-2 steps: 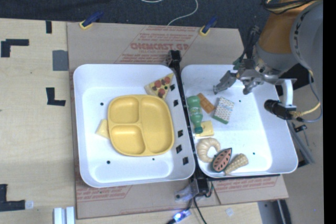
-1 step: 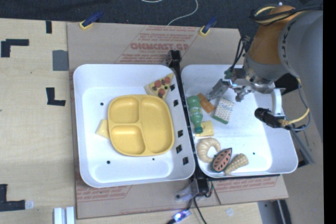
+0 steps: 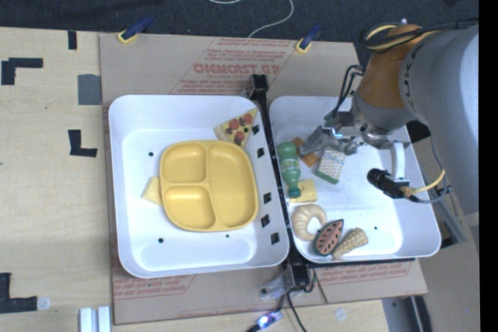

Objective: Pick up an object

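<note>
The pincer [image 3: 331, 138] hovers low in the right bin [image 3: 420, 233]; whether it is released or clenched, I cannot tell; the packet [image 3: 331, 165] lies just below it, toward the near rim.

Light: even, fairly bright, from overhead | Glare: white bins [image 3: 132, 128] nearly blown out along their rims | Shadows: soft, short, beside the yellow plate [image 3: 208, 184] in the left bin | Focus: mildly soft throughout, small items in the right bin lack detail | Background above the bins: dark, underexposed
</note>
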`<state>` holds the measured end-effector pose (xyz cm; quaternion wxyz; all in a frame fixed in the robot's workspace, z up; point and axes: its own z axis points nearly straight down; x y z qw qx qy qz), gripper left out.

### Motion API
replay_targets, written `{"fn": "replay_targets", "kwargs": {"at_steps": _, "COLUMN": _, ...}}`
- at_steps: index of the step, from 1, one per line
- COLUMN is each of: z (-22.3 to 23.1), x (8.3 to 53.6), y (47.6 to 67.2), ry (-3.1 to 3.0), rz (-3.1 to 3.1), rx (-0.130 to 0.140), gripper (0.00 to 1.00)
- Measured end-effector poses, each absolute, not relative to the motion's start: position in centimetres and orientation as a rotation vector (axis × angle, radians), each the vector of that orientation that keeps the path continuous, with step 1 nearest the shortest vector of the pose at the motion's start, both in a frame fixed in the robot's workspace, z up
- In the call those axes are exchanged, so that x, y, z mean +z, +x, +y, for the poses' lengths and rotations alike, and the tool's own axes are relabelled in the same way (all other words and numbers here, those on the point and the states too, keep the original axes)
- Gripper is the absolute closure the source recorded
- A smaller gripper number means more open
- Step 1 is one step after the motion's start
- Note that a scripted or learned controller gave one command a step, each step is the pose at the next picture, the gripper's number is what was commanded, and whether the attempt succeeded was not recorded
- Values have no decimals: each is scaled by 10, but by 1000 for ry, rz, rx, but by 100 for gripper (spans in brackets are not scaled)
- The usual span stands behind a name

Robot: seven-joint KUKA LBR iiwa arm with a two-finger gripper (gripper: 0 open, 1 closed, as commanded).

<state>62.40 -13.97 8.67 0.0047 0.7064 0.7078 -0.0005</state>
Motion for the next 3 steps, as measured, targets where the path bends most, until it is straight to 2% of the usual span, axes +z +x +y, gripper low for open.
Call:
{"fn": "replay_targets", "kwargs": {"at_steps": 1, "z": -140, "x": 103, "y": 627, "ry": 2206, "rz": 2212, "rx": 9, "gripper": 100}}
{"fn": "replay_targets", "kwargs": {"at_steps": 3, "z": -139, "x": 193, "y": 622, "ry": 2219, "rz": 2220, "rx": 3, "gripper": 100}}
